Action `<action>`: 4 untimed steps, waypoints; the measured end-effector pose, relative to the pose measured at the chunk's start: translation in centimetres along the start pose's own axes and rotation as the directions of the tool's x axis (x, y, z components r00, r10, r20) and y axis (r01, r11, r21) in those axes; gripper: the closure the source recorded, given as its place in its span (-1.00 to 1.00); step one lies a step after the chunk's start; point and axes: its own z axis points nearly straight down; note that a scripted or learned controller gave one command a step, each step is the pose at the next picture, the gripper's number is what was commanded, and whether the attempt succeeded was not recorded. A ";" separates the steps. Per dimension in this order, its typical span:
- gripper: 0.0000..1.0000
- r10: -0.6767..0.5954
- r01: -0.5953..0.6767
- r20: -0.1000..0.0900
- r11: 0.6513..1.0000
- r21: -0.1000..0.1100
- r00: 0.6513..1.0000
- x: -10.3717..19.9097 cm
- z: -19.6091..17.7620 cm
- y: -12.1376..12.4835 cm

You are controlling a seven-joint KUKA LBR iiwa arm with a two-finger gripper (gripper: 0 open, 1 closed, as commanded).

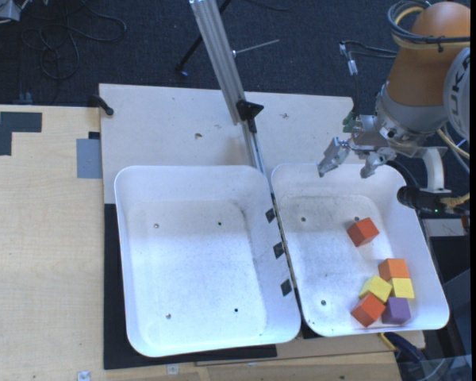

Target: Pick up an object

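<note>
Gripper (351, 159) is hovering over the right bin's (333, 333) far edge, fingers spread wide and gripping nothing; blocks (385, 290) are sitting in its near right corner.

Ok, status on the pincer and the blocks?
Pincer open, nothing in it, above right bin's far edge. Lone orange block mid-bin, nearest. Other blocks clustered in near corner. Path unobstructed.

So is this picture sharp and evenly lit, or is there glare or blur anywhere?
Camera view: mostly sharp and evenly lit; the blocks have crisp edges. The white bins are bright but their specks and screw holes stay readable, so little glare. The gripper looks slightly soft. The floor behind is dark, its cables dim. Shadows are faint, just under the bin rims.
</note>
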 end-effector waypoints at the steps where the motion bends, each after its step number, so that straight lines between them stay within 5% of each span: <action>1: -1.00 0.006 -0.006 0.001 1.000 0.005 1.000 -5.0 3.7 -2.8; 2: -1.00 0.000 0.000 0.001 1.000 -0.004 1.000 -8.8 15.2 -3.0; 3: -1.00 0.005 -0.005 0.003 1.000 -0.005 1.000 -6.4 17.3 -6.0; 4: 1.00 0.012 -0.012 0.001 1.000 -0.003 1.000 -6.6 16.3 -6.1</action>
